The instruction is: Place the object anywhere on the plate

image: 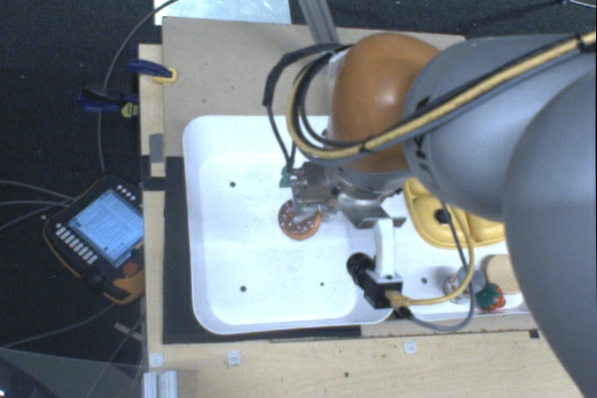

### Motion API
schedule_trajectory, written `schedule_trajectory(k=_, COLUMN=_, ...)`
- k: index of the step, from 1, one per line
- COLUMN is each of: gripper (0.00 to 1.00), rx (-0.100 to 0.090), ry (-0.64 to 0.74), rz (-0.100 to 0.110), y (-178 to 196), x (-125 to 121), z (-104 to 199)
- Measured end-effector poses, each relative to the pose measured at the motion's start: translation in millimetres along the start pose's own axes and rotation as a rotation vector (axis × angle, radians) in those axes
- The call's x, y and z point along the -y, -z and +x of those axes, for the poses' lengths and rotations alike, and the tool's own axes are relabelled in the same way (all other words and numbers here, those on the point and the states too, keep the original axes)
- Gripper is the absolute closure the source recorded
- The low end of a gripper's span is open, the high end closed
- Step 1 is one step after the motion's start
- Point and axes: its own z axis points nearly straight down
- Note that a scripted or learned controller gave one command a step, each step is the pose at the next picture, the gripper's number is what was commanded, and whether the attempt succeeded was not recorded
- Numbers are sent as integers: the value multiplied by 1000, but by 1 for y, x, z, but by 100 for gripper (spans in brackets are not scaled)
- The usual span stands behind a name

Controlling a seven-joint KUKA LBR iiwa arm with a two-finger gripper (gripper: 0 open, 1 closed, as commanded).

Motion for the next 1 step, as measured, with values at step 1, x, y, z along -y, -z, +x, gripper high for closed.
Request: schedule_trajectory(k=1, gripper=0, rx=1, ry=-4, rz=-2, y=1, x=-1, z=-2)
